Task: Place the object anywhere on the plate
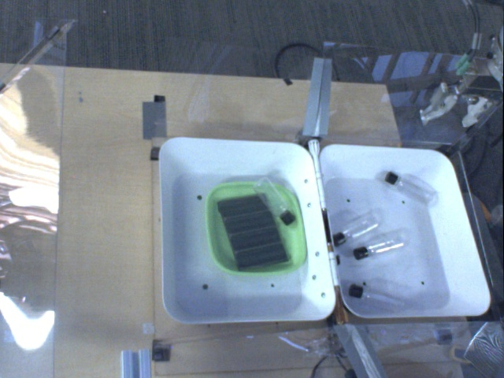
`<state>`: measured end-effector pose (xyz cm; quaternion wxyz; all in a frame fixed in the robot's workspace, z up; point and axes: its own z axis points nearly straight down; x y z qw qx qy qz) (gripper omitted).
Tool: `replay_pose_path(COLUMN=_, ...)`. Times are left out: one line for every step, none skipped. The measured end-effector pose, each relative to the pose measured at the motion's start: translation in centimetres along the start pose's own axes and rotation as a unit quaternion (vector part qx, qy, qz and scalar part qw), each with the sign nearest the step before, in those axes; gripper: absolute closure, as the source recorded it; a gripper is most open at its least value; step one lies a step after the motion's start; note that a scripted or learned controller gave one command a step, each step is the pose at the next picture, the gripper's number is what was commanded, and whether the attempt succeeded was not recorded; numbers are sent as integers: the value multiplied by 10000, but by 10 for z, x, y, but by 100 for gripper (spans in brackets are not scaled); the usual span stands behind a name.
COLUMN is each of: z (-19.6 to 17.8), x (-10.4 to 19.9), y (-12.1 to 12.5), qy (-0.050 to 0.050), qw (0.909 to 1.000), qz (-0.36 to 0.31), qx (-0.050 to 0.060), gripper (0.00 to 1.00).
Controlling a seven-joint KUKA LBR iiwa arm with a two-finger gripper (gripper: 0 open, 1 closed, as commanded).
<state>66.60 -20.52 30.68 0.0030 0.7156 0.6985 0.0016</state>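
Note:
A green plate (295,250) sits in the left bin (181,235). On the plate lies a dark grey ribbed block (250,231). A clear vial (275,198) with a black cap lies on the plate's upper right part, beside the block. My gripper (453,115) is up at the far right, beyond the back edge of the right bin (465,235) and well away from the plate. Its two white fingers (431,113) stand apart, open, with nothing between them.
Several clear vials with black caps lie loose in the right bin, one near its back (409,186), the others toward its left and front (379,247). A metal rail (318,101) runs back from the seam between the bins. Bare wooden bench lies to the left.

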Motion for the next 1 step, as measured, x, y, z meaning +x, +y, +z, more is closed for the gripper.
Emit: replay_pose_path(z=12, x=2, y=4, qy=5, qw=9994, qz=336, qx=10, gripper=0)
